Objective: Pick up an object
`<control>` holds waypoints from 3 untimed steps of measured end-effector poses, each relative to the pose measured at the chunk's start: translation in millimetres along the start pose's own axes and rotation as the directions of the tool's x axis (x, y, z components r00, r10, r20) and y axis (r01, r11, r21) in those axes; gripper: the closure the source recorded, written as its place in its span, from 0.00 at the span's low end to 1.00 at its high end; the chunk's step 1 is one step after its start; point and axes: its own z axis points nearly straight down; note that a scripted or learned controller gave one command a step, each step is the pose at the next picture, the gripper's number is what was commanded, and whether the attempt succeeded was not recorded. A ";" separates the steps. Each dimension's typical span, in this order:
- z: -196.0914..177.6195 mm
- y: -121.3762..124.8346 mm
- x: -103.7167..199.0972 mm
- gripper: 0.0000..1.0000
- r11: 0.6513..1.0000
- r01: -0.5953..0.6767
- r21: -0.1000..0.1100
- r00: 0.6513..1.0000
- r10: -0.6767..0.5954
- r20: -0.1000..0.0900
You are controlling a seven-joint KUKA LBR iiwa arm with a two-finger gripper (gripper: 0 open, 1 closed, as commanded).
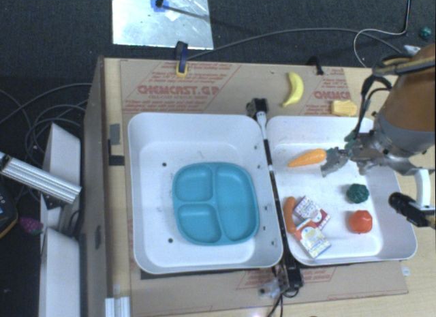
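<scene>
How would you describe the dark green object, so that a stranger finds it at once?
Look in the right white bin, near its right side. The dark green object lies there, just above the red tomato-like toy. It is the sole green, knobbly lump there; its neighbours are red or orange.

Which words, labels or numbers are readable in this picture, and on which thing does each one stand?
"CHEMCAST GP": red print on the brown board behind the bins, upside down and blurred, so my reading is unsure.
Print by the banana: too blurred.
Packet in the right bin: print too small.
</scene>
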 end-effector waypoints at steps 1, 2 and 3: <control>18.7 19.0 -69.2 0.00 1.000 -0.002 -0.001 1.000 0.002 0.001; 116.9 3.9 -88.6 0.00 1.000 -0.002 0.003 1.000 0.002 -0.001; 105.2 5.8 -88.7 1.00 1.000 -0.001 -0.002 1.000 0.001 0.000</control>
